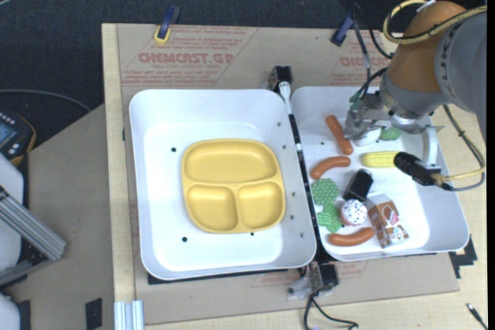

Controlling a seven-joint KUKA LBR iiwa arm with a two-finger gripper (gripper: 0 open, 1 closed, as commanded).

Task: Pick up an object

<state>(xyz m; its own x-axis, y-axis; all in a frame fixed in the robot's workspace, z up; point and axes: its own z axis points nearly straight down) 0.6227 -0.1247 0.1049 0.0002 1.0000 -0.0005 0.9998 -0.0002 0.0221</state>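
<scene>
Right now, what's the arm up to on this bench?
The arm's gripper is down in the right bin, near its back, beside a hot dog and above the corn. Nothing visibly sits between its fingers. The other toys lie loose in that bin: two more hot dogs, a black block, a green piece, a small box. The left bin holds a yellow tray.

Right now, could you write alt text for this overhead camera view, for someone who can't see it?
A grey-and-orange robot arm lowers its hand into the right white bin of toy food, near a sausage and a corn cob. The left bin holds a yellow divided tray.
</scene>
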